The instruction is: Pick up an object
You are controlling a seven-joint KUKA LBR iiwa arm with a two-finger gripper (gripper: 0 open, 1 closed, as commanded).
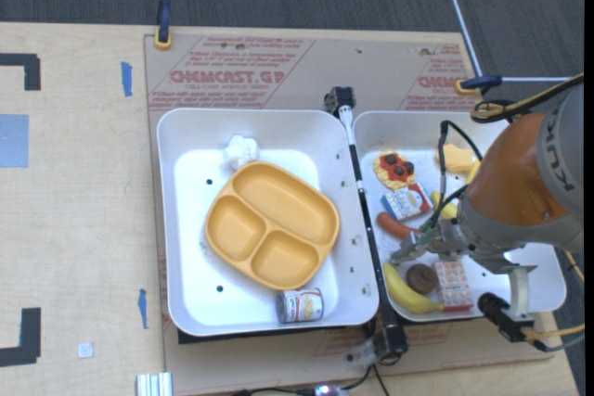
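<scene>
Yellow banana [405, 289], long axis diagonal

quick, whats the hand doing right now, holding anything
Hand: low in the right bin over the toy food, beside the banana; open or shut cannot be told, and no object is visibly held.

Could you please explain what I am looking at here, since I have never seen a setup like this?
This is one camera fixed above a bench, looking down at a slant. The grey and orange shape on the right is a robot arm, moved by a program to pick something up. Its gripper hangs low over the right bin, among toy food: a banana, a sausage, a small pizza and a few packets. I cannot tell whether it holds anything. The left bin has a yellow divided plate, a small can and a white crumpled lump.
</scene>
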